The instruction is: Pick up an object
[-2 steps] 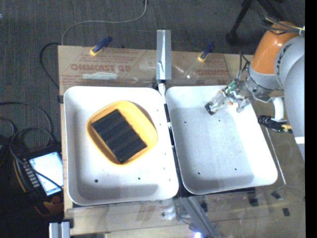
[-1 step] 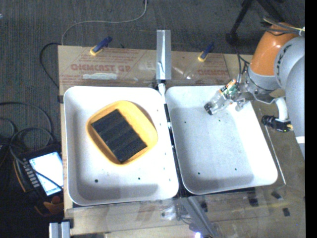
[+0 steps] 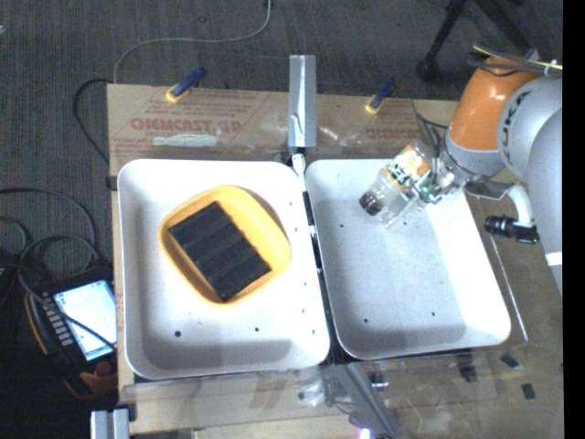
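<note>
Arm [image 3: 512, 126] enters from the right, orange band above the wrist, grey body running along the right side. Gripper [image 3: 388, 199] sits over the upper part of the right bin [image 3: 411, 300], near its back wall, pointing left and slightly down. Tip looks like clear or glassy hardware with a dark round end at the left; small orange and green bits sit just behind it toward the wrist. Jaw state: cannot tell, the tip is too small and blurred to resolve. Nothing can be made out held at the tip.

Only pickable thing in sight is the yellow dish [image 3: 227, 242] in the left bin [image 3: 146, 337], roughly centred, turned at an angle to the bin walls. A black ribbed pad [image 3: 220, 250] lies inside it and covers most of the dish floor. Dish is well apart from the gripper, with the divider between the two bins in between.

Bins sit side by side, touching or nearly so along the middle edge, on a cardboard sheet [image 3: 183, 117] with red print. Two clamps with yellow and blue handles [image 3: 186, 84] at the back edge of the sheet, and a grey upright post [image 3: 301, 103] between the bins at the back. A handheld device with a lit screen [image 3: 80, 314] lies on the floor to the left of the bench, cables around it
</note>
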Robot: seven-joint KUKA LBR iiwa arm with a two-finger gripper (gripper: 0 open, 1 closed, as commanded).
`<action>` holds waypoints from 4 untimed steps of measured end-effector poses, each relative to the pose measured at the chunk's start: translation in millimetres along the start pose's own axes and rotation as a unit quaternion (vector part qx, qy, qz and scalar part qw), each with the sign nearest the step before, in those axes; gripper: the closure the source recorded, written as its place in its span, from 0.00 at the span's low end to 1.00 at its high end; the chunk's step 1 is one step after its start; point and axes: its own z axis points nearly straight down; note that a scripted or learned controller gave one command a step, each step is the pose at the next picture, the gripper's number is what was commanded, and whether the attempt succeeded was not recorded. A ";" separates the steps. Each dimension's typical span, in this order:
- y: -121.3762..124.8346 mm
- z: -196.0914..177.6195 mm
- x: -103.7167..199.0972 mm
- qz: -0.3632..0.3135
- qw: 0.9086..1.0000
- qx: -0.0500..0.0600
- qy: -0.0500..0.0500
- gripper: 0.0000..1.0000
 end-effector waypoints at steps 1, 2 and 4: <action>1.1 -2.3 -14.4 0.120 0.993 -0.009 0.014 0.00; 28.1 -0.6 34.2 0.084 0.996 -0.013 0.001 0.00; 76.3 -93.0 138.0 0.159 0.987 -0.004 0.009 0.00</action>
